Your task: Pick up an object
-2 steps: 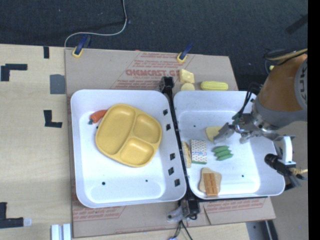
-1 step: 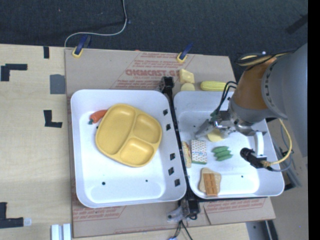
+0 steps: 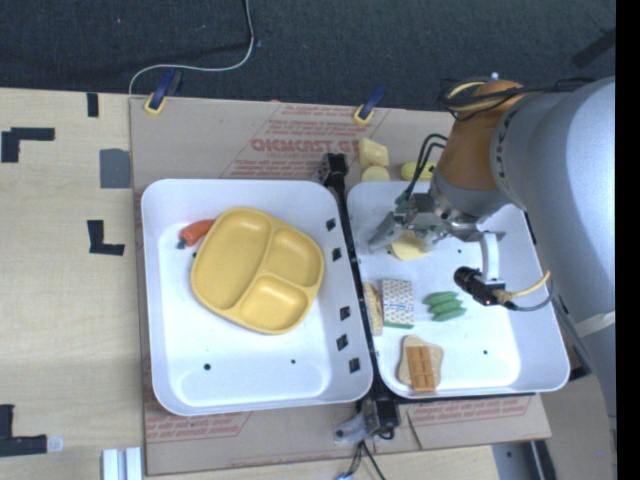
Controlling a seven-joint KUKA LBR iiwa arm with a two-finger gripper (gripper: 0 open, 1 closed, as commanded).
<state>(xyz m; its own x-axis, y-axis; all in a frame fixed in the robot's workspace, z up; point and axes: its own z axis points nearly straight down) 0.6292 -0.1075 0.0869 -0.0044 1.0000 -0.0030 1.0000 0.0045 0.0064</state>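
Two white bins sit side by side on a cardboard sheet [image 3: 300, 133] laid over the worktop [image 3: 60, 268].

Left bin [image 3: 165, 368]: a yellow divided plate [image 3: 258, 269] lies tilted across the middle. An orange, carrot-like piece [image 3: 196, 232] sits at the plate's upper-left edge, partly tucked beside it.

Right bin [image 3: 520, 368]: the arm [image 3: 560, 158] reaches in from the right, orange band [image 3: 470, 153] above the wrist. The pincer [image 3: 405, 230] is low over the bin's upper-left part, right at a pale yellow lump [image 3: 409, 250]. A grey finger [image 3: 383, 231] slants out to the left of that lump. Cannot tell whether the pincer is spread or pressed together, nor whether the lump sits between its fingers.

Also in the right bin: a checkered packet [image 3: 397, 301] near the centre-left, a tan strip [image 3: 373, 308] touching its left side, green pods [image 3: 444, 305] just to its right, and a slice of bread [image 3: 421, 364] near the front edge. A black cable connector [image 3: 476, 285] hangs off the wrist beside the pods.

Outside the bins, on the cardboard behind the right bin: a yellow block [image 3: 373, 152] and further yellow bits near it.
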